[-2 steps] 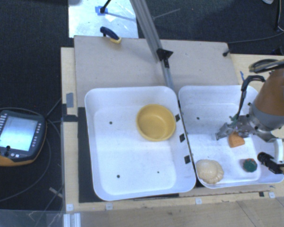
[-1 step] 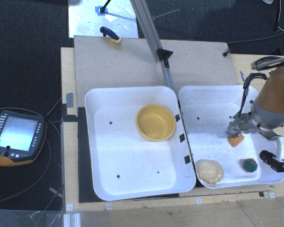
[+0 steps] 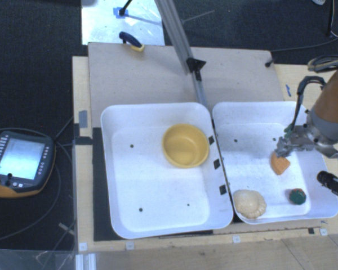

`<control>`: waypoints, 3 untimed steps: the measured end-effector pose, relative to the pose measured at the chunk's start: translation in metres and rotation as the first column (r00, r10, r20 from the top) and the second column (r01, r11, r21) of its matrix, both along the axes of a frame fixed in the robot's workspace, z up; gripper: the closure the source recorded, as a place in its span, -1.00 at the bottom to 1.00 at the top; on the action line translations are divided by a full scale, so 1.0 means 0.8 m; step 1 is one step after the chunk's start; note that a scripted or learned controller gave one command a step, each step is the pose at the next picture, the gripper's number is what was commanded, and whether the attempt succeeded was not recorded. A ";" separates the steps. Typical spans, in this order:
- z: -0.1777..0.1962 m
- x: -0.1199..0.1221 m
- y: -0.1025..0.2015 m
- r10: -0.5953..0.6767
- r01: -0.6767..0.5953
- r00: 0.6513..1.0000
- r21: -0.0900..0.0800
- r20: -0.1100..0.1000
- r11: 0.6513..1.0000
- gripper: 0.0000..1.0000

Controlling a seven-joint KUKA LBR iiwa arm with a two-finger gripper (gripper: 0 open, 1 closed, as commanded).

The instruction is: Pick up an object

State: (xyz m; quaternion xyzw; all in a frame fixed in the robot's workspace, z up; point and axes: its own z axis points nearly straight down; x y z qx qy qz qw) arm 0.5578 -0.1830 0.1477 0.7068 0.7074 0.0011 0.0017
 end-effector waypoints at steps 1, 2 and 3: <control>0.054 0.003 -0.005 0.000 0.000 1.000 0.000 0.001 1.000 1.00; 0.110 -0.002 -0.010 -0.001 0.001 1.000 0.000 0.001 1.000 1.00; 0.101 0.006 0.048 0.003 -0.003 1.000 0.002 -0.003 1.000 1.00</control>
